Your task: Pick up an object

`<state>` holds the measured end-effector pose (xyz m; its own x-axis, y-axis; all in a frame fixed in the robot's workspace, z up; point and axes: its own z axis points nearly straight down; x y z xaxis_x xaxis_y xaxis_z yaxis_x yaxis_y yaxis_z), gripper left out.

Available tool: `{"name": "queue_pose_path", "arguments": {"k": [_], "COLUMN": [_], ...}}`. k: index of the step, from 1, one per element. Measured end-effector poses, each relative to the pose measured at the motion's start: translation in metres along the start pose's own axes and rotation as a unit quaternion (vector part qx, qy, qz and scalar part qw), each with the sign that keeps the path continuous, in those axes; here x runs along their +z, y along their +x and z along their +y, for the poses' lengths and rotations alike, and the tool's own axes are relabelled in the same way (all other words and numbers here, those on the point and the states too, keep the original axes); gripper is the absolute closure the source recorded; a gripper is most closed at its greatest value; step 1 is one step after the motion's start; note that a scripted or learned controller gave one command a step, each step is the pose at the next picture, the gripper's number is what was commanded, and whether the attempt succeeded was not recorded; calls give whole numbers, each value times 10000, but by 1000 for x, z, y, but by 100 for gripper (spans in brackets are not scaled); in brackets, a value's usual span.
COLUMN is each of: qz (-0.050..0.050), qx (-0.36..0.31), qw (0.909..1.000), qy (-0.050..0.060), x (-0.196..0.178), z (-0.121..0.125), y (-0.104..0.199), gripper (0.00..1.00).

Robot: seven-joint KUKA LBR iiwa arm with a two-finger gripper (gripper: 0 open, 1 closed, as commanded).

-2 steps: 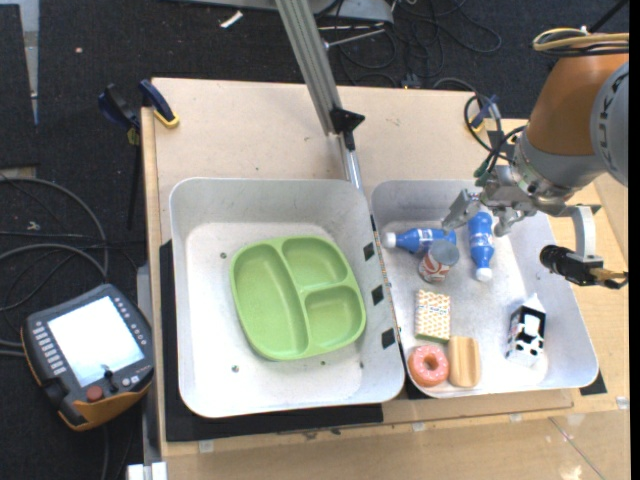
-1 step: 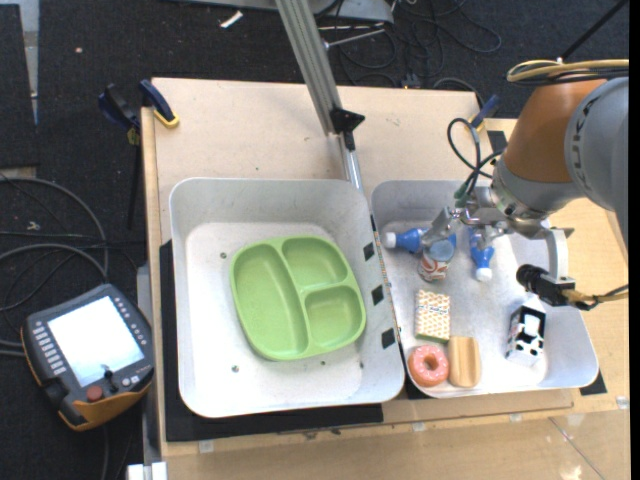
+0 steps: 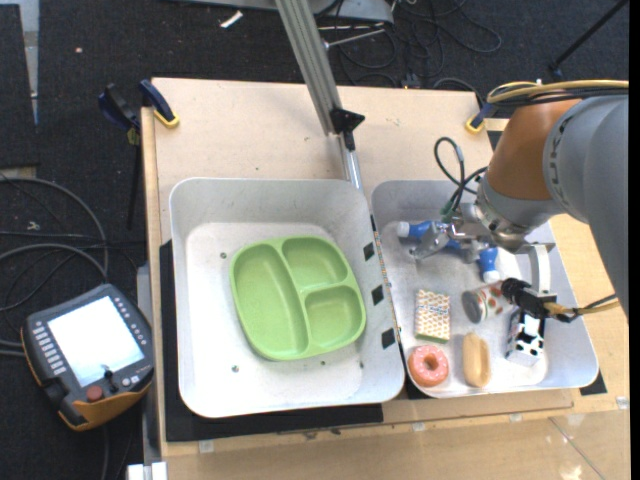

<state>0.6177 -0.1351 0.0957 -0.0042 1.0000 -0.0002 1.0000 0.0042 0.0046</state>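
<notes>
My gripper [image 3: 430,242] hangs low over the back left part of the right bin [image 3: 572,368], with the grey arm and its orange band [image 3: 525,153] coming in from the right. Below it in the same bin lie a small checkered pad [image 3: 432,314], a pink frosted donut [image 3: 430,366], a tan bread roll [image 3: 477,359], a small tin can on its side [image 3: 477,302] and a black-and-white toy [image 3: 525,339]. The gripper is above and apart from the checkered pad. Nothing is visibly held in it.
The left bin [image 3: 200,268] holds a green divided plate [image 3: 297,297]. A slanted metal pole [image 3: 312,53] runs down to the gap between the bins. A teach pendant [image 3: 88,352] lies off the bench at the left. Cables trail near the wrist [image 3: 455,173].
</notes>
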Motion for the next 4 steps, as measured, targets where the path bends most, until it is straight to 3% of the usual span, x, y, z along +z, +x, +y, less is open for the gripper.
{"name": "queue_pose_path", "arguments": {"k": [1, 3, 4], "qz": [0, -3, 6], "qx": [19, 6, -20], "qw": [10000, 10000, 10000], "qy": [16, -4, 7], "x": [-10, -108, -110], "z": [-2, 3, 21], "y": [-1, 9, 63], "gripper": [100, 100, 100]}}
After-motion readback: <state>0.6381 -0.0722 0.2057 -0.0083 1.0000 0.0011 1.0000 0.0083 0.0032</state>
